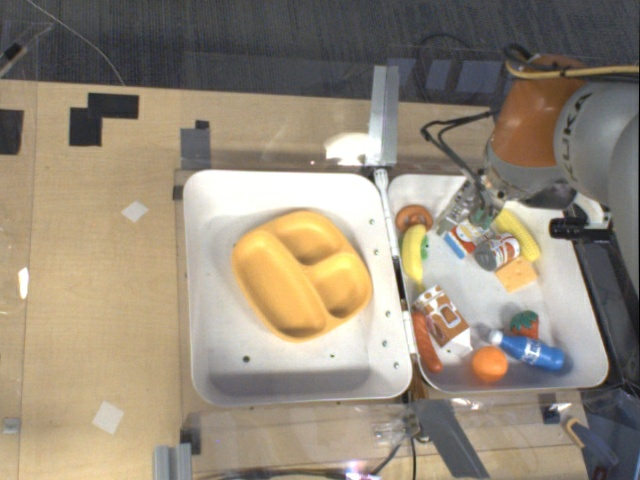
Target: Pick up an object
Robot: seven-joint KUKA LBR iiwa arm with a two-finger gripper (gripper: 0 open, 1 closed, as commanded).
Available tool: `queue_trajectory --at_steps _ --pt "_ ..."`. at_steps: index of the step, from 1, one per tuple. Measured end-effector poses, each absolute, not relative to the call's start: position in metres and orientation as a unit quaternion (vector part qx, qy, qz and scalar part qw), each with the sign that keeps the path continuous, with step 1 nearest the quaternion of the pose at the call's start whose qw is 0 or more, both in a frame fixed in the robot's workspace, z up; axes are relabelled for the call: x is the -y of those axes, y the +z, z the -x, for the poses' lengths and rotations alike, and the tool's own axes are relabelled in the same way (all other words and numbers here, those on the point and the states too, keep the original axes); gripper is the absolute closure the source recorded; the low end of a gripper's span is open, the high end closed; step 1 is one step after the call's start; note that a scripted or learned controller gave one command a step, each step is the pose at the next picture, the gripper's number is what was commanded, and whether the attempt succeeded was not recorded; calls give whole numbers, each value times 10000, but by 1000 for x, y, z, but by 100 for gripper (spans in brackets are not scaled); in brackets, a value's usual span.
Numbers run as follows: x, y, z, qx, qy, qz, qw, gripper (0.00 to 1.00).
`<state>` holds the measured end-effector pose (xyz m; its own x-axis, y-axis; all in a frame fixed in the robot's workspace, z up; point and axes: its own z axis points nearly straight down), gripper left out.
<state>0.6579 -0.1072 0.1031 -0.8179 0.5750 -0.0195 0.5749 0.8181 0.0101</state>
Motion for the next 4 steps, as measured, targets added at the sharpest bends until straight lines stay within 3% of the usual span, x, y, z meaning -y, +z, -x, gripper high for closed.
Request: queue_trajectory --at_steps 1,2,3,4 --pt "-1 191 -621 -9377 48 -3475 72 100" --pt "84 187 -578 -9414 -5 -3374 41 100" --pt "79 187 -578 -9427 10 -3338 38 0" --pt "87 115 -592 -8964 6 -4432 13 0"
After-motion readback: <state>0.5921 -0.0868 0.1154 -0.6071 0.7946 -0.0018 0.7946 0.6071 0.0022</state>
